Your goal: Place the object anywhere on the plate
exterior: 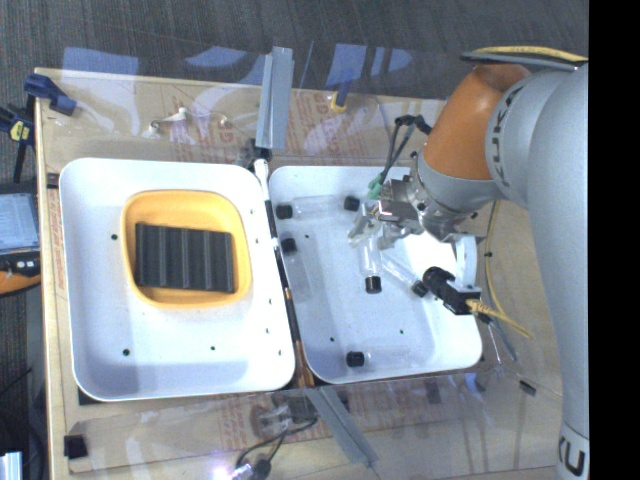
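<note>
Your gripper (372,258) hangs over the middle of the right bin (320,363), but you cannot tell whether it has hold of anything. The object is too unclear to pick out among the small dark pieces there. The yellow plate (135,208), with its dark ridged centre, lies in the left bin (90,358), well apart, so a carry leftward remains.
</note>
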